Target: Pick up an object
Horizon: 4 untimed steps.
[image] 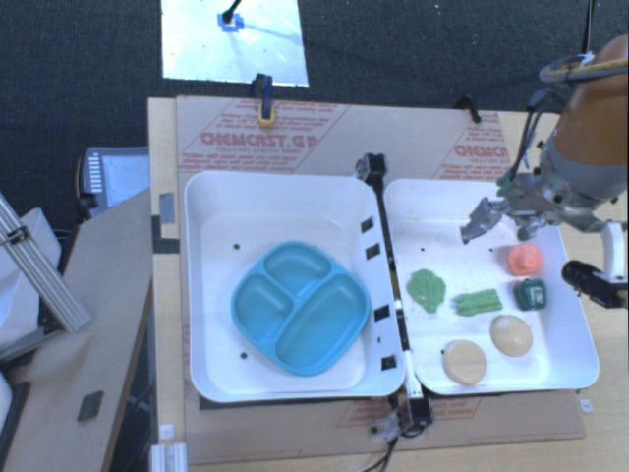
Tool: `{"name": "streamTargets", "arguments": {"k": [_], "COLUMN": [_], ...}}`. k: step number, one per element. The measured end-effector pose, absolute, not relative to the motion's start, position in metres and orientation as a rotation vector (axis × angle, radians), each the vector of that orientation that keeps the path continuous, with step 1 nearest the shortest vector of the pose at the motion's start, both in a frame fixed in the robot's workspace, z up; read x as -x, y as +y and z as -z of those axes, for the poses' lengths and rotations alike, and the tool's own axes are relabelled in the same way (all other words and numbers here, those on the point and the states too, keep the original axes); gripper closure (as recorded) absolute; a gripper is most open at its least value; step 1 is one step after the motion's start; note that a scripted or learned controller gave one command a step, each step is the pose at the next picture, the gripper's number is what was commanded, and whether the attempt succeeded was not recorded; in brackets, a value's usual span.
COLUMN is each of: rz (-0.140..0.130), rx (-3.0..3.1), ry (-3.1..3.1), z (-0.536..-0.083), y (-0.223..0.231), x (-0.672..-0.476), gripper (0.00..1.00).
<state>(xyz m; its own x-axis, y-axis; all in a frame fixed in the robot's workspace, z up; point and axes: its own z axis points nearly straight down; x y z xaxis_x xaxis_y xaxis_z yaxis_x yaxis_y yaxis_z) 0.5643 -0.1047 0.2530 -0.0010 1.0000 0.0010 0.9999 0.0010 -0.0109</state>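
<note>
White bins first: I see 2 shallow ones side by side on the bench, left bin (211, 200) and right bin (432, 200), w/ a black divider strip (385, 264) running between them. Left bin carries 1 big item, a blue 3-section plate (300, 308), sitting towards the near-right part of that bin.

Grey arm (590, 126) w/ its orange band comes in from the right side and hangs over the far-right part of the right bin. Gripper (503, 222) sits over bare bin floor at the far side, nothing btwn its fingers (479, 222); they look spread apart, tho the angle is rough.

Right bin objs, big to small: a tan round piece (465, 362) near the front edge, a cream egg-like piece (511, 335) just beside it to the right, a green leafy piece (427, 289) nr the divider, a green flat bar (478, 303) btwn the leafy piece and a dark green block (530, 294), and a pink-orange piece (524, 259) just behind that block, near the gripper but apart from it.
</note>
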Motion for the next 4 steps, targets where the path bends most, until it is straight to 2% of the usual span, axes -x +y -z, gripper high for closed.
{"name": "streamTargets", "arguments": {"k": [1, 2, 4], "rz": [0.001, -0.001, -0.002], "rx": [2.218, 2.220, 2.219], "ry": [-2.226, -2.222, -2.221], "z": [-0.260, -0.199, -0.114], "y": [-0.104, -0.104, -0.096], "x": [-0.566, -0.571, -0.570], "gripper": [0.00, 0.00, 0.00]}}
